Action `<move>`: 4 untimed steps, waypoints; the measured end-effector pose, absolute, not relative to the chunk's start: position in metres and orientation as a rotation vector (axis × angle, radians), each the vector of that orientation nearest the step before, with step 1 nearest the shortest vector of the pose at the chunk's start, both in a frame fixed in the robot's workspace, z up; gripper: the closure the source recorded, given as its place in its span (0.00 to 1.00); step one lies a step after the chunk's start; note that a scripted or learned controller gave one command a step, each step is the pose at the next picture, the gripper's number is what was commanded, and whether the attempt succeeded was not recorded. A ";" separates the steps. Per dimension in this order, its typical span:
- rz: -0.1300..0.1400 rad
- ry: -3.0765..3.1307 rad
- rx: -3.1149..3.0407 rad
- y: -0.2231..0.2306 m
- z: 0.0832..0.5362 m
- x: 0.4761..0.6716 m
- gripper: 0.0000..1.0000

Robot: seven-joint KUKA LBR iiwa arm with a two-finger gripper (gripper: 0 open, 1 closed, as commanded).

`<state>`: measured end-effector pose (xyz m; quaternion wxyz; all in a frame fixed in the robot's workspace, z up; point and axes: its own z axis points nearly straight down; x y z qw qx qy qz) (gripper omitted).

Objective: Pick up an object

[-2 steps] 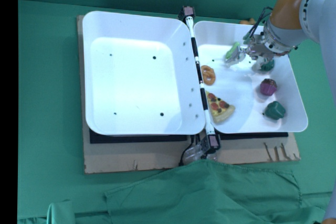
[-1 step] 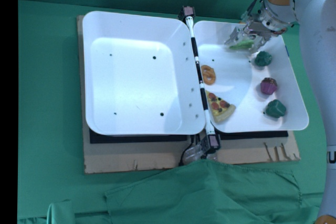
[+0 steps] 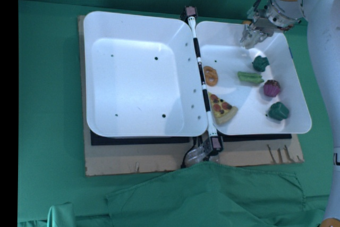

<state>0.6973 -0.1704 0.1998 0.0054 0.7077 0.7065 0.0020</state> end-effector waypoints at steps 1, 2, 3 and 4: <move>0.004 2.212 2.216 -0.171 0.199 0.697 0.00; 0.011 2.205 2.216 -0.170 0.186 0.619 0.00; 0.004 2.211 2.221 -0.188 0.195 0.612 0.00; 0.009 2.204 2.218 -0.189 0.208 0.613 1.00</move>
